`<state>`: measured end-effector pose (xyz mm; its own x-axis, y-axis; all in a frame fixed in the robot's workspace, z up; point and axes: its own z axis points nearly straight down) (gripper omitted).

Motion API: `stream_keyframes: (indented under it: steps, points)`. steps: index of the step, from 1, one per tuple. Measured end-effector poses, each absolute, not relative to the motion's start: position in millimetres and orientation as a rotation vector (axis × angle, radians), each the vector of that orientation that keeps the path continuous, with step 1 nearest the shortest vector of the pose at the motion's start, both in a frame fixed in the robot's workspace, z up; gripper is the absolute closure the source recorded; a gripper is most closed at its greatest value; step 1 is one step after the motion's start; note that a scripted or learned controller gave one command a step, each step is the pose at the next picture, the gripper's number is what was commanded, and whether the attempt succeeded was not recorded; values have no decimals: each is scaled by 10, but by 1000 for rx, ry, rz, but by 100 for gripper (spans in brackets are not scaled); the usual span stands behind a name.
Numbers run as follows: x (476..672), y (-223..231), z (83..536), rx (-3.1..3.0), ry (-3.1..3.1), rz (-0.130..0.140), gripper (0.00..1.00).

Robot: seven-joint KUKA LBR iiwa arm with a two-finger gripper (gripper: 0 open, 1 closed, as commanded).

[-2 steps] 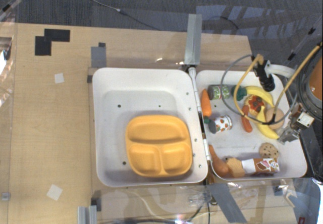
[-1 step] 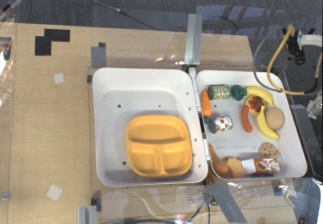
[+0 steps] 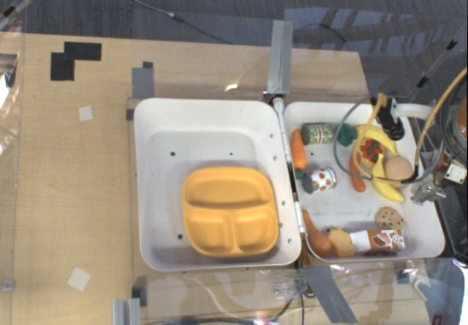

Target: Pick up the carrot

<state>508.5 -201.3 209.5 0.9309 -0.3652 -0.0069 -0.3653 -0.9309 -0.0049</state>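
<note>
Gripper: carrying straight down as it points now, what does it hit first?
Likely the right bin's rim beside the banana, though depth is unclear from above. The gripper is nowhere near the carrot, by the bin's left wall.

Not much of the arm (image 3: 462, 120) shows from here, just a sliver at the right edge w/ the orange band on it, glossy, rounded. Below that the body goes dark grey. Lots of cabling: a yellow cable (image 3: 439, 113) curves down alongside it, and a thin black cable (image 3: 355, 113) makes a wide loop out in front. A short black cylindrical fitting (image 3: 393, 124) sits at the loop's top, w/ a white tube (image 3: 412, 108) running off it. Small white tag (image 3: 458, 172) w/ dark print lower down. Gripper (image 3: 428, 190) looks like pale grey metal, angular brackets, approx; too small to tell more
</note>
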Motion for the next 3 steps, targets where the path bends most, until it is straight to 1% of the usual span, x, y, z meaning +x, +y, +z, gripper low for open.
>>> stream_keyframes:
  steps: [1, 2, 3]
  points:
    - [5081, -2066, 3234, -3126, 316, -21, 100]
    - [5103, -2054, 3325, -3119, 313, -31, 100]
    - [5623, -1698, 2096, -3094, 490, 11, 100]
